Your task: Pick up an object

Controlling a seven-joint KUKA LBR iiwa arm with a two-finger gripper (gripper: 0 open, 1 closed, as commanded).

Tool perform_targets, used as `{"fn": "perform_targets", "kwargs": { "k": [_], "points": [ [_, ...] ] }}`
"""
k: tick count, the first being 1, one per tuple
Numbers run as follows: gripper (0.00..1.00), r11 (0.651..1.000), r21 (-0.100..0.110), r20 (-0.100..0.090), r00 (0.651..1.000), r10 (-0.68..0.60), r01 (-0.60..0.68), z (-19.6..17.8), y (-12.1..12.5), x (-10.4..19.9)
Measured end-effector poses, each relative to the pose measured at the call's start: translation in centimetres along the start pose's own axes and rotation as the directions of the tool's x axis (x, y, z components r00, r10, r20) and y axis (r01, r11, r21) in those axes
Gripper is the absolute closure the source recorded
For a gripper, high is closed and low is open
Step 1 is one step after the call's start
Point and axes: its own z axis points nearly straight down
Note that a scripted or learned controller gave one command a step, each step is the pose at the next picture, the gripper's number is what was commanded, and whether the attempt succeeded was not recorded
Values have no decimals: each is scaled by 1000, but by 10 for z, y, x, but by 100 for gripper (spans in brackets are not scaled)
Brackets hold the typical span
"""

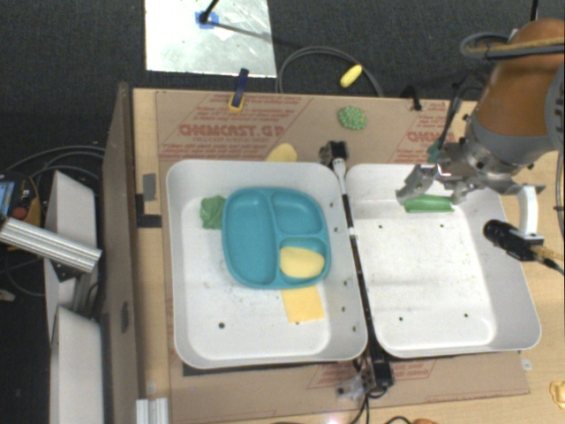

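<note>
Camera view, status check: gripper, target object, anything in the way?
Gripper low over right bin's far edge. Green piece lying directly beneath it, not seen gripped. Nothing else near it in that bin.

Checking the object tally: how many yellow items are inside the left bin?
2. A rounded yellow piece sits in the teal divided plate's lower right compartment; a flat yellow slice lies on the left bin's floor just below the plate. More could hide under the plate.

two white bins (203, 325), one blue divided plate (265, 237), three yellow items (302, 261), three green items (428, 203)
</note>
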Motion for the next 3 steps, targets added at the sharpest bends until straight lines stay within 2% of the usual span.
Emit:
{"fn": "perform_targets", "kwargs": {
  "k": [1,2,3],
  "points": [
    [0,1000,4,1,1000,4,-4,74,28,-42],
    [0,1000,5,1,1000,3,-3,167,54,-65],
    [100,1000,-4,0,1000,1,-1,151,57,-64]
  ]
}}
